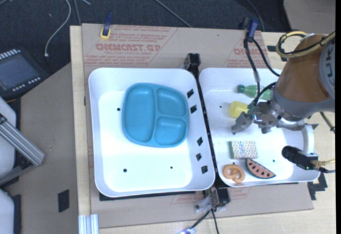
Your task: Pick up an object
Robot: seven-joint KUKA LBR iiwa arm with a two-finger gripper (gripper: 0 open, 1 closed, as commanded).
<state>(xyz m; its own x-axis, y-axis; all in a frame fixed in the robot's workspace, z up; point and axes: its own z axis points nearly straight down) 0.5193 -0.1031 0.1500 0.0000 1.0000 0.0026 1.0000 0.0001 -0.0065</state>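
In the right bin (298,174) lie a yellow piece (237,109), a green piece (248,89) behind it, a speckled white square (244,149), a brown pretzel-like ring (233,172) and a watermelon slice (259,169). My gripper (251,124) hovers in the middle of this bin, just right of and below the yellow piece and above the speckled square. Its two fingers (238,126) stand spread, open, with nothing between them.
The left bin (106,163) holds a blue divided plate (155,114). A black divider with clips (198,121) runs between the bins. The arm's orange band (301,75) and cables (256,62) hang over the right bin's far right part.
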